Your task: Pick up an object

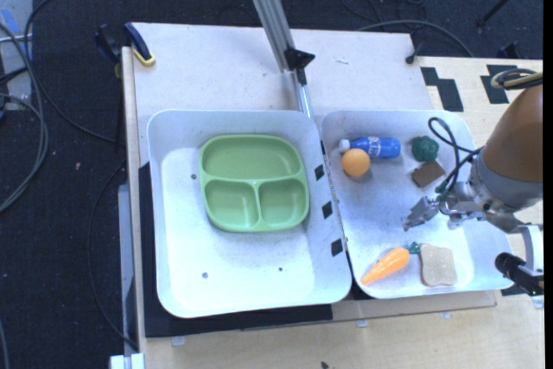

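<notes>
The right bin holds several small items. An orange ball rests against a blue bottle at the back. To their right lie a dark green piece and a brown block. Near the front, an orange carrot lies beside a tan slice of bread. My gripper hangs over the bin's middle right, pointing left. It is above the bread and carrot and below the brown block, and nothing shows in its grasp.
The left bin carries a green divided plate. A slanted metal pole comes down to the back edge between the bins. A blue and yellow tool lies at the bench's back left corner.
</notes>
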